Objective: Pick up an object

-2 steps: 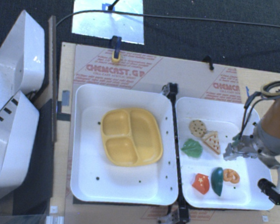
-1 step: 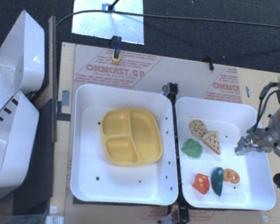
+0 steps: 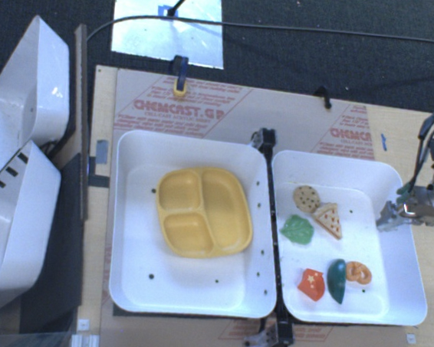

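Camera view: "CHEMCAST GP" (image 3: 179, 110) is printed red on the board (image 3: 232, 105) under both bins (image 3: 189, 293).

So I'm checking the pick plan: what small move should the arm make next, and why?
Probably shift the gripper toward the camera view's left, over the tan triangular toy wedge. The gripper sits at the right white bin's right rim, apart from every toy, and the wedge lies nearest.

Six small toy foods lie loose in the right-hand bin (image 3: 405, 250): a round speckled cookie (image 3: 305, 198) touching a tan wedge (image 3: 328, 220), a green leaf (image 3: 297, 230) just below, then (nearer the front) a red piece (image 3: 312, 284), a dark green pod (image 3: 337, 280) and a pretzel (image 3: 358, 273).
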Action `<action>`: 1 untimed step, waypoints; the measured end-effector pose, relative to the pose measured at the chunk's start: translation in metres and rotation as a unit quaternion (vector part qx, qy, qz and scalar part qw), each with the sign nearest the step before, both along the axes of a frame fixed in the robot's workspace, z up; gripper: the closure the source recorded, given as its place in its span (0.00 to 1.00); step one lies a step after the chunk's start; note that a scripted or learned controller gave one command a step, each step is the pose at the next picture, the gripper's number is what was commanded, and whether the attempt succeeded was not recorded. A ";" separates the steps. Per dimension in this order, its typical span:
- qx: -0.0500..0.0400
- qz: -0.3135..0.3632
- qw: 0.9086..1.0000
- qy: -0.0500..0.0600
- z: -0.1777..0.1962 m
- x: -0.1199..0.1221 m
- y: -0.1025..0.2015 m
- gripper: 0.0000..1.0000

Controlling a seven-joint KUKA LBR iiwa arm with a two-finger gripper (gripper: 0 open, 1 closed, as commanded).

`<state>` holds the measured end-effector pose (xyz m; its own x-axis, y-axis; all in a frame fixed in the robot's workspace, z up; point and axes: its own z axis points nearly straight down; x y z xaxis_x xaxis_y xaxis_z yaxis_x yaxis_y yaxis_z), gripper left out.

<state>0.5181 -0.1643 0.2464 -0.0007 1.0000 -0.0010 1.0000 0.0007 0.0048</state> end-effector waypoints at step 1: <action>0.001 0.002 1.000 0.002 0.004 0.009 0.048 1.00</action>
<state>0.5270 -0.1163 0.2508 -0.0041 1.0000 0.0007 1.0000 0.0041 0.0012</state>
